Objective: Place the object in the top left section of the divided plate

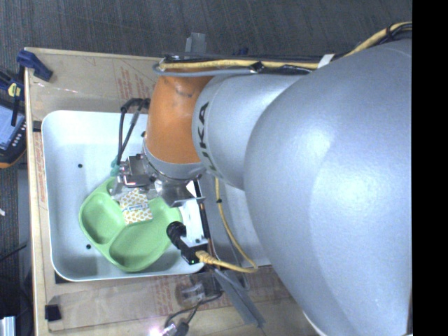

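A green divided plate (105, 222) lies in the lower part of the left white bin (73, 145). A small pale square object (135, 207) with a yellow dotted pattern sits at the plate's upper right, over the ridge between sections. My gripper (133, 178) hangs directly above that object, at the plate's top edge, touching or nearly touching it. The grey wrist and orange band (175, 121) loom over it. Whether the object rests on the plate or hangs from the gripper I cannot tell. The plate's right edge is hidden under the arm.
The big grey arm body (315, 187) covers the right bin and most of the right side. Black cables (126, 128) loop beside the wrist. A blue clamp (31, 63) sits at the bench's top left corner, and a dark device (10, 128) at the left edge.
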Robot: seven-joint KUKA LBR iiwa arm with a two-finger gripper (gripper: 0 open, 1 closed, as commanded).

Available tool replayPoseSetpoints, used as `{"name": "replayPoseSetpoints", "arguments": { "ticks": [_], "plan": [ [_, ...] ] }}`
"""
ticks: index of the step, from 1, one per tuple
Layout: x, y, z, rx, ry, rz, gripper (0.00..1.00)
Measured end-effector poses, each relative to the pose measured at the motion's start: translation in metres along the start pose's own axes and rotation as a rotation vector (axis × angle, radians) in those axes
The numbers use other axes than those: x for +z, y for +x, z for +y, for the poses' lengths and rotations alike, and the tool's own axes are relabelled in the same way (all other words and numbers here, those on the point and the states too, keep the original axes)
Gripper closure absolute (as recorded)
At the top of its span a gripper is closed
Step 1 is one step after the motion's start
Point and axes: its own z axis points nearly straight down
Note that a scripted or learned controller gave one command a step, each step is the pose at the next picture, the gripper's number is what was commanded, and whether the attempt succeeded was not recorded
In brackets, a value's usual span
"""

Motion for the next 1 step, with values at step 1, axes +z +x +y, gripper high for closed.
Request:
{"name": "replayPoseSetpoints", "arguments": {
  "ticks": [1],
  "plan": [
    [0.0, -0.0002, 0.0001, 0.0, 0.0, 0.0, 0.0]
  ]
}}
